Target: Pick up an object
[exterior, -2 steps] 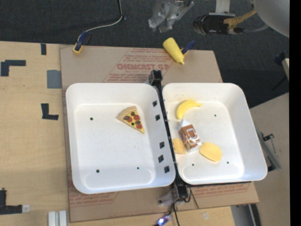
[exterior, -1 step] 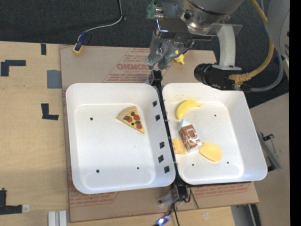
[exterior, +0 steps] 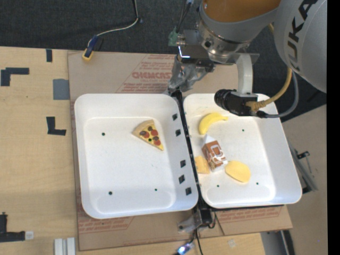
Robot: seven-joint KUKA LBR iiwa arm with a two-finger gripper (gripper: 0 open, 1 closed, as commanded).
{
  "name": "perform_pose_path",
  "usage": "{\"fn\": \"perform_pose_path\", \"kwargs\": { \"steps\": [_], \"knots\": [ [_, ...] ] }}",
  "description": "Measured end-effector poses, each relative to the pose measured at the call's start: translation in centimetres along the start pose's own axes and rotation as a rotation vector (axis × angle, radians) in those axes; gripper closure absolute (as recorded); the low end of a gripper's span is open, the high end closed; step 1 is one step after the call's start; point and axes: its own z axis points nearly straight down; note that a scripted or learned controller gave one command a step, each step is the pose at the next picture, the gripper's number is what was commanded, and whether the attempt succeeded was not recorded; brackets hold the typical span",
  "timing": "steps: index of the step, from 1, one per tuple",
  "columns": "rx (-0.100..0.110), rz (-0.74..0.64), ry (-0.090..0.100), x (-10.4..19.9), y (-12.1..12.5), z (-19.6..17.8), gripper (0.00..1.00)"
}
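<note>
Overhead, the grey KUKA arm (exterior: pixel 297 20) with its orange band hangs above the far edge of two shallow white bins on the tabletop (exterior: pixel 32 142), its tool (exterior: pixel 180 84) poised near the top of the divide where the bins meet. Whether the tool is spread or closed cannot be told from this angle, and nothing is seen between its tips. By every visible sign the pick is not yet made: all candidate objects lie flat on the bin floors. The left bin (exterior: pixel 90 158) carries a single toy pizza slice (exterior: pixel 149 134), well apart from the tool. The right bin (exterior: pixel 271 158) holds a yellow banana (exterior: pixel 211 122) nearest the arm, a small brown-and-white carton (exterior: pixel 214 154) touching a pale cracker-like piece (exterior: pixel 202 165) beside the divide, and a rounded yellow piece (exterior: pixel 238 171) just beside the carton. Left to do, it appears: choose one, descend, close on it and lift it clear.
</note>
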Motion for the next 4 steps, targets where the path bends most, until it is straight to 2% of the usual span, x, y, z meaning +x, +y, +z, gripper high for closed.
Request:
{"fn": "perform_pose_path", "kwargs": {
  "steps": [1,2,3,4],
  "knots": [
    [-0.018,-0.007,0.009,-0.8,-7.4,-9.7,1.0],
    [-0.009,-0.002,0.003,-1.5,-0.9,-8.9,1.0],
    [-0.007,-0.008,0.005,0.3,-7.4,-9.1,1.0],
    [-0.009,-0.003,0.003,-1.3,-1.2,-8.9,1.0]
  ]
}}
